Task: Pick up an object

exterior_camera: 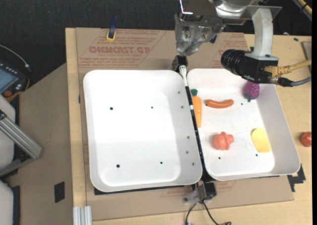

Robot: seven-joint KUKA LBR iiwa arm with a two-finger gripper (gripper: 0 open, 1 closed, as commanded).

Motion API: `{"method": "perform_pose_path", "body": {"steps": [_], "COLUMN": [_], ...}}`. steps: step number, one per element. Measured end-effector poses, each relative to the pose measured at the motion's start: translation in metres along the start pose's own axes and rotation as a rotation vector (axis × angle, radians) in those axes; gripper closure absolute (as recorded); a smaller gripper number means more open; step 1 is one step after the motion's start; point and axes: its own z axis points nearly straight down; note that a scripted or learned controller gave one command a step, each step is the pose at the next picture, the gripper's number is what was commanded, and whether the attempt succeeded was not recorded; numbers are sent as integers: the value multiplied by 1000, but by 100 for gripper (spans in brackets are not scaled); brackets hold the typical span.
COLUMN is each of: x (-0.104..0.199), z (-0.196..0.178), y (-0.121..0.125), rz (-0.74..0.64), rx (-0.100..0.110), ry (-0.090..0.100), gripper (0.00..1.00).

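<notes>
In the right bin point(277, 120), nearest the camera, lay a pink lump point(223, 140) and a yellow piece point(260, 140). Farther back were a carrot point(197, 110) against the dividing edge, a sausage point(219, 103) and purple grapes point(252, 90). Beyond, the gripper point(190, 45) hung over the bins' far edge; its state could not be told.

1. The pale wooden bench point(59, 135) carries a brown cardboard sheet point(133, 45).
2. Two shallow white plastic bins sit on that cardboard sheet, touching: the left bin point(138, 130) and the right bin point(282, 135).
3. A small red-orange object point(306, 139) lies on the bench, just right of the cardboard sheet.
</notes>
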Motion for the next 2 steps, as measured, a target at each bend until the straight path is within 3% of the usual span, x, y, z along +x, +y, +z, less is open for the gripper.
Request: {"method": "perform_pose_path", "body": {"steps": [1, 2], "x": [-33, -30], "z": [89, 72], "y": [27, 27], "rz": [0, -5], "rx": [9, -6], "ry": [-3, 2], "gripper": [100, 100]}}
